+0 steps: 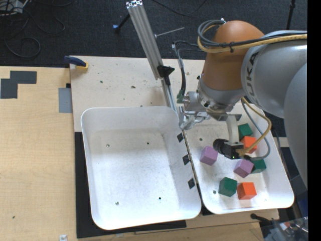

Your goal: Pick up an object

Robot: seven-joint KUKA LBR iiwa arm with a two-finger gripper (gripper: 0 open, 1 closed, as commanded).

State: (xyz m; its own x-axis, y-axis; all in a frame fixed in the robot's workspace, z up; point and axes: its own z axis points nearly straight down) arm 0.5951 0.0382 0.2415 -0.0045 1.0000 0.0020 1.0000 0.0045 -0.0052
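Camera view: purple cube (209, 155) lies near the wrist (218, 98).

One fixed cam above bench (125, 79), angled down on both bins (135, 169), mid-range

Two purple blocks (209, 155) (244, 167), three green blocks (227, 187) (245, 131) (260, 165), two orange blocks (246, 190) (250, 143), two white bins (135, 174) (273, 195).

The arm (283, 69) is built of fat, rounded links in smooth light grey, with dark lettering on the casing beside the joint. A glossy orange band (231, 54) bulges like a dome above the wrist. Pale yellowish and grey cables (213, 31) loop over its top. Below it sits a grey ring, then the gripper (189, 115) in bare silver metal.
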